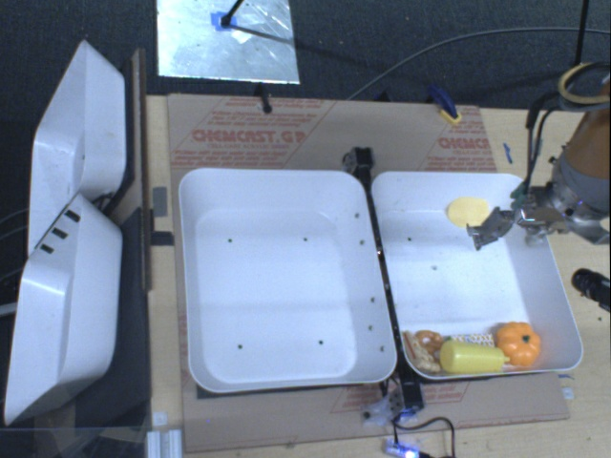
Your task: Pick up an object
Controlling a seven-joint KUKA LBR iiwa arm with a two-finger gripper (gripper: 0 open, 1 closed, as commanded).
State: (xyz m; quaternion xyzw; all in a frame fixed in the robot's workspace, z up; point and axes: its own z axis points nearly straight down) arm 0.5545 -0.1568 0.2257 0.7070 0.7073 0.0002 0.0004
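Gripper [498, 229] over right bin [549, 284], can't tell its grip state; pale yellow disc [468, 211] just beside it at 10 o'clock.

You have two bins side by side on the tabletop [162, 256]: the left bin [277, 275] and the right bin [549, 294], their inner walls touching. In the right bin, a disc [468, 211] lies toward the far side, and the tool [501, 225] sits just right of it, over the bin. Along the near wall you see a row: a pretzel [424, 345] at left, a bottle [470, 356] in the middle, a pumpkin [517, 343] at right, each touching its neighbour. A sheet [227, 27] lies beyond the left bin.
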